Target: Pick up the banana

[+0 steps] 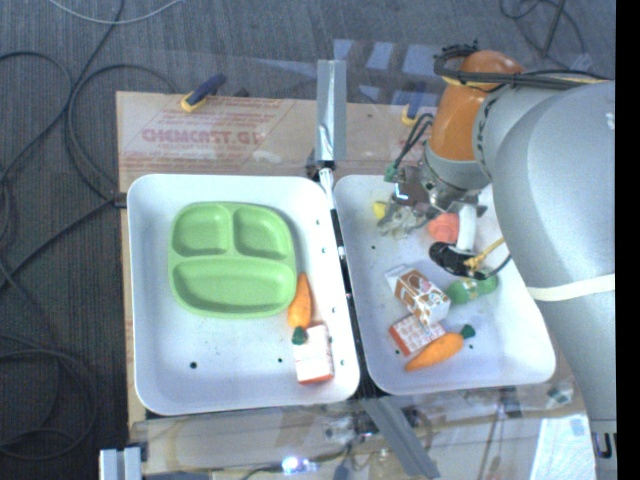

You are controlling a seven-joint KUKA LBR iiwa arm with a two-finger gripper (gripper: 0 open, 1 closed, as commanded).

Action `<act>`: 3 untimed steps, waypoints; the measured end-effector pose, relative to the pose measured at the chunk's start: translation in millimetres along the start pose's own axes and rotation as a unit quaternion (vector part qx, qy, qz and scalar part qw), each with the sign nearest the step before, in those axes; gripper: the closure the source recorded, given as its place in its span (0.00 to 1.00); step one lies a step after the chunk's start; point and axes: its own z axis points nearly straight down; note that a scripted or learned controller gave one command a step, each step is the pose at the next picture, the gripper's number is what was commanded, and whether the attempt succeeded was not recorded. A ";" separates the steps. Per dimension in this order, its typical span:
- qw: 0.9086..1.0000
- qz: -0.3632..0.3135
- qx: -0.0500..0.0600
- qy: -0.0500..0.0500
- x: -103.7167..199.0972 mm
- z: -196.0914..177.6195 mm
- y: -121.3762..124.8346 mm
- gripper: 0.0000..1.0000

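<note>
Robotics lab: loose cables (120,18) cross grey carpet (260,28) around a bench (150,118).

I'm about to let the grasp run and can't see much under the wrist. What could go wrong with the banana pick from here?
1. The banana is a small yellow patch, mostly hidden beside the gripper and close to the right bin's inner wall. The grasp may close beside it or scrape the wall.
2. A salmon-red item lies close under the wrist, so it could get nudged or grabbed instead.
</note>
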 end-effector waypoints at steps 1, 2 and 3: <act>1.000 0.000 0.000 0.000 0.3 0.1 0.0 0.00; 1.000 0.000 0.002 -0.002 -0.2 -6.6 -1.0 1.00; 0.998 -0.055 -0.030 0.004 -16.3 3.8 -55.1 1.00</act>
